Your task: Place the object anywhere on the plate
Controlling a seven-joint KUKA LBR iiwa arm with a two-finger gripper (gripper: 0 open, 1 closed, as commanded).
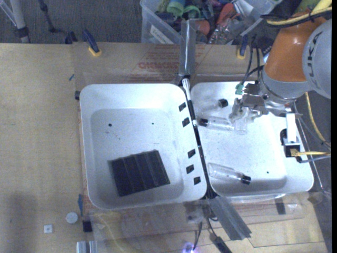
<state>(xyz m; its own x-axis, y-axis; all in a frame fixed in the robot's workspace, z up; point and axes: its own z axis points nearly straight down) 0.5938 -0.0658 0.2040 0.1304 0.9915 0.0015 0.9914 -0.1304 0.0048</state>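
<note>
A black ridged plate (139,173) lies flat in the front part of the left bin (95,101). In the right bin (300,181) lie two clear tubes with black caps: one (215,124) near the divider at mid height, the other (228,173) towards the front. A small black piece (222,103) sits near the bin's back. My gripper (242,116) hangs low over the right bin, just at the right end of the upper clear tube. Whether it touches the tube cannot be made out.
A slanted divider with black clips (189,141) separates the two bins. A metal post (185,46) rises behind them. A crate of coloured items (210,7) stands at the back. Cables and a white bracket (289,136) hang by the right bin's right wall.
</note>
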